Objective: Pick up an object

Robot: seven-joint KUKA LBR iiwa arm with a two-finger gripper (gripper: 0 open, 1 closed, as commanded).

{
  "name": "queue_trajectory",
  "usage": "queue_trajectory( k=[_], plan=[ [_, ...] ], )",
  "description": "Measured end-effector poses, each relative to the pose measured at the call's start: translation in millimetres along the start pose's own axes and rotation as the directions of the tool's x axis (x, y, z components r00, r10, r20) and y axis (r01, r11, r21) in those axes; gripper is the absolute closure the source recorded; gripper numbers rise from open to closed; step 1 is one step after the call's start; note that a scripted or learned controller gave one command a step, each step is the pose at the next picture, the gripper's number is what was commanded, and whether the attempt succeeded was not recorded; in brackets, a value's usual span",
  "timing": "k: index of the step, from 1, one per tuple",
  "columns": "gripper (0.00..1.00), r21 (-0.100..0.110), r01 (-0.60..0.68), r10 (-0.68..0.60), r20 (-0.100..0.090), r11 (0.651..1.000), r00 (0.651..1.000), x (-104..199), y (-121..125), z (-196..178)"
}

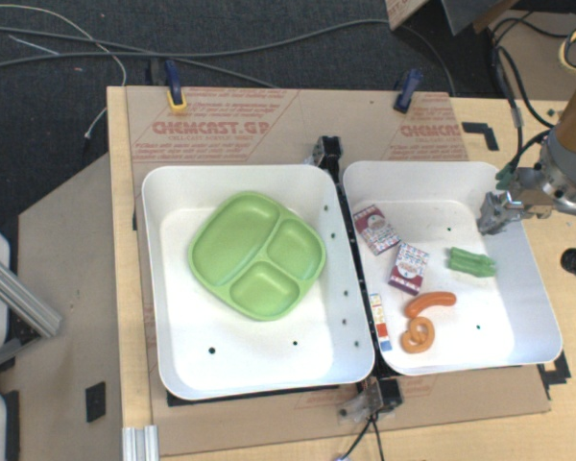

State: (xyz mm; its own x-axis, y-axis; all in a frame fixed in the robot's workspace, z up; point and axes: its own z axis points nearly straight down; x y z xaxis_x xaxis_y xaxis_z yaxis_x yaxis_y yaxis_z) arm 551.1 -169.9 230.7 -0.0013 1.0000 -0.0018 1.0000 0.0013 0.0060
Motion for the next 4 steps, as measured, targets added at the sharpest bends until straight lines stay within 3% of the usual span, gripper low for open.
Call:
queue_trajectory(
  k=[4],
  plan=[
    [1.0, 0.01, 0.003, -0.003, -0.004, 1.0, 1.0, 219, -40, -7]
  ],
)
